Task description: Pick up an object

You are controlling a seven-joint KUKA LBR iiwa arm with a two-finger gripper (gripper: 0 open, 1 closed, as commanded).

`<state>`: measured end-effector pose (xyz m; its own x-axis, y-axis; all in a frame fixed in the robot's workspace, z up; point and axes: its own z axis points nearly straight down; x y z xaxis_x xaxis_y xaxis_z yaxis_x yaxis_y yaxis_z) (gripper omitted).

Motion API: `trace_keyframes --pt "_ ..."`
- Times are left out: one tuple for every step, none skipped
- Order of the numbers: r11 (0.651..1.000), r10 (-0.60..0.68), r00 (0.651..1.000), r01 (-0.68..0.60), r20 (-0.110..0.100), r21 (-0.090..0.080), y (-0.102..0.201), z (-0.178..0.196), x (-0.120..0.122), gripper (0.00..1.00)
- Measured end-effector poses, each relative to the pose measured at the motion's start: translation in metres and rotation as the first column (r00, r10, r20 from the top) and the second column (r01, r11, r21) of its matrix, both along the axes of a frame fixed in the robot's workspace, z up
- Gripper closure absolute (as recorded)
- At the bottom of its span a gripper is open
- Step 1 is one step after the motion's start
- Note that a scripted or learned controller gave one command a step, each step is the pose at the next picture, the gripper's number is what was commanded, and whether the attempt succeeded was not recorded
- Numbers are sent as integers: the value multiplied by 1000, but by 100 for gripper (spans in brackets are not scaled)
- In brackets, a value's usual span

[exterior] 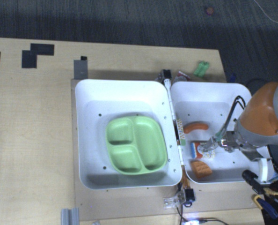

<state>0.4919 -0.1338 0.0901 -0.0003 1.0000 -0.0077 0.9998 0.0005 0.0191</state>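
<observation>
In the right bin (223, 104) an orange sausage-shaped piece (195, 126) lies near the left wall. Below it sits a small blue, red and white item (194, 149). A brown-orange chunk (201, 168) rests at the bin's front left corner. My gripper (208, 149) hangs low in this bin, right beside the blue, red and white item and just above the brown-orange chunk. The arm's orange band (265, 114) shows at the right.
The left bin (87, 125) holds a green divided plate (136, 143). A central ridge (172, 121) separates the two bins. A small green object (201, 69) lies on the bench behind the right bin. Cables and clips (263, 184) sit at the right front.
</observation>
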Motion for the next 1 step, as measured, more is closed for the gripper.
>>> trace_keyframes --pt "1000 -2 1000 2 2 -2 37 0 0 0"
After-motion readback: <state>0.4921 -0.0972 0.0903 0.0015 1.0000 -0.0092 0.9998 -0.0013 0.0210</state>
